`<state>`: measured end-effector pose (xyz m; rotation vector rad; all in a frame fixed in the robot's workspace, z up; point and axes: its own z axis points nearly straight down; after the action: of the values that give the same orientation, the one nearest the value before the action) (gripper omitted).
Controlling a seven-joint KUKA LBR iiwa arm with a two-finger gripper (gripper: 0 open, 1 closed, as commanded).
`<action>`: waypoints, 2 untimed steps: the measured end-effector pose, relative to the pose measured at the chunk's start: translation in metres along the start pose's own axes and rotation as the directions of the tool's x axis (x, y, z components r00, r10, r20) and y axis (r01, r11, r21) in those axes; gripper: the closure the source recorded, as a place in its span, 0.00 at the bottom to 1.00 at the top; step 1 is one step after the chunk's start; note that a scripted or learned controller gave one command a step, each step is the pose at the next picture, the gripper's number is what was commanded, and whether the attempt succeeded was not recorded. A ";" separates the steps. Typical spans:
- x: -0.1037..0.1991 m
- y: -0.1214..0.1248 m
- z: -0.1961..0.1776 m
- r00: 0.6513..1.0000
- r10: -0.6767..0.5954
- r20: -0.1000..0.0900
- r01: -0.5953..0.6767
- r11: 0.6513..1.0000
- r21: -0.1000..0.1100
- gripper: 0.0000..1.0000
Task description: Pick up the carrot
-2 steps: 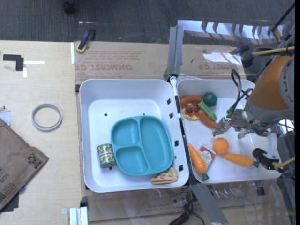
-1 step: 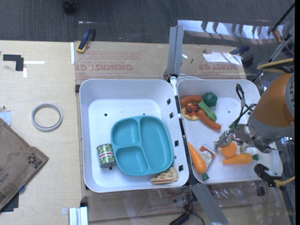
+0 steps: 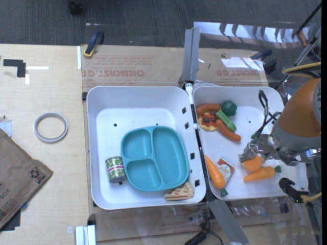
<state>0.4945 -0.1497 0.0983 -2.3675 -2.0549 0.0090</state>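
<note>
Nearest me, the light, stiff orange plastic carrot [image 3: 215,172] lies at the right bin's [image 3: 245,93] seven o'clock; I'd pinch mid-body. I cannot tell my end effector's [image 3: 251,152] state.

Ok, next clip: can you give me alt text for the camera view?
A grey and orange robot arm reaches from the right into the right white bin, its pincer low over an orange carrot among other toy food. The left bin holds a teal divided plate and a small can.
</note>
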 end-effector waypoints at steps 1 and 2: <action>-0.051 0.004 0.008 0.984 0.176 0.000 -0.176 0.984 -0.005 1.00; -0.016 -0.007 0.008 0.914 -0.406 0.001 0.406 0.914 -0.005 1.00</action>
<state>0.4848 -0.1642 0.0907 -1.8917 -2.5035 0.0019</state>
